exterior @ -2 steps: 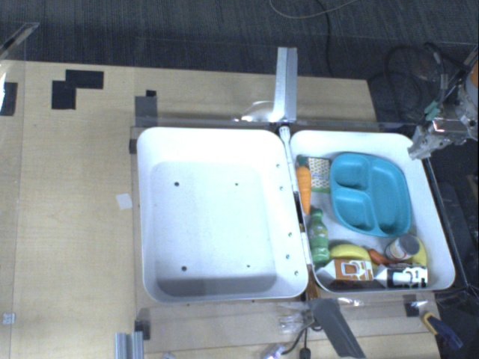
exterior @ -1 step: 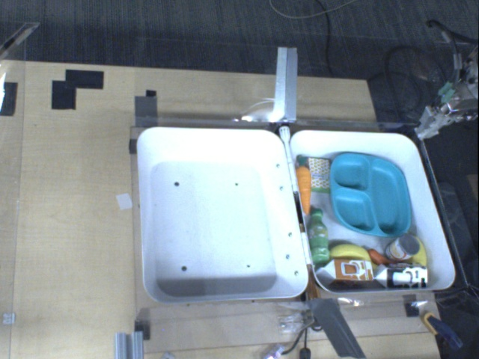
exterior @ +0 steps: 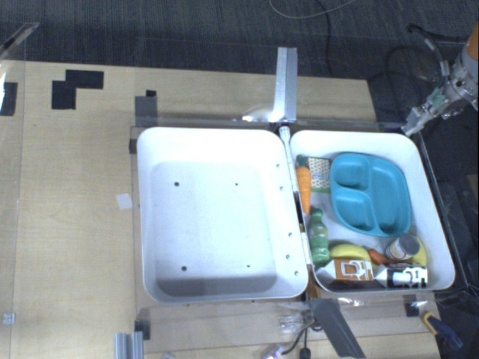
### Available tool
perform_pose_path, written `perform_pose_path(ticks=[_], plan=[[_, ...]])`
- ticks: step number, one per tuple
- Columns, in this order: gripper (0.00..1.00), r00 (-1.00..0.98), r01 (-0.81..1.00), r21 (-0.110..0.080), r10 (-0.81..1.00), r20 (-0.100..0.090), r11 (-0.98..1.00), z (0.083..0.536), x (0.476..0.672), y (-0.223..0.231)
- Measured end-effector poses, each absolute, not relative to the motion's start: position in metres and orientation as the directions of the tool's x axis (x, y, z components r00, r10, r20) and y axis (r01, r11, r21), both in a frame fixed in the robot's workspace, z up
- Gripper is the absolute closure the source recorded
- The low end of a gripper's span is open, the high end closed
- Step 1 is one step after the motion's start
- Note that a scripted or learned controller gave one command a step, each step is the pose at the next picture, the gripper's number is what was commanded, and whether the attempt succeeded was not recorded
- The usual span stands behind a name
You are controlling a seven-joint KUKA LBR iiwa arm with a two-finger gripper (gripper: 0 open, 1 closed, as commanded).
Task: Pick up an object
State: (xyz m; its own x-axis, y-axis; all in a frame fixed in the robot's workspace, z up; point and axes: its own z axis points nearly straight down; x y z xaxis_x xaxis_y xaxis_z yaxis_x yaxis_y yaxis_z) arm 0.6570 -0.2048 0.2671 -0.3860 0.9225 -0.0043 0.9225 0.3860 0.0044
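Up top right, gripper is held outside the bins.
Finger state cannot be told; blue tray is seen below-left of it, well apart.

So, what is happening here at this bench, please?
A grey robot arm with a two-finger gripper sits at the upper right, above the far corner of the right white bin, holding nothing visible. That bin contains a blue plastic divided tray, an orange carrot, a green bottle, a yellow banana and a few small packages. Nothing has been picked up yet.
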Motion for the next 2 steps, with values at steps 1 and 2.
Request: perform_pose_path(ticks=[1, 2], plan=[[1.00, -0.517, 0.856, 0.005, 0.856, -0.006, 0.517, 0.311, 0.671, -0.205], [1.00, -0.781, 0.624, 0.003, 0.624, -0.005, 0.781, 0.305, 0.647, -0.203]])
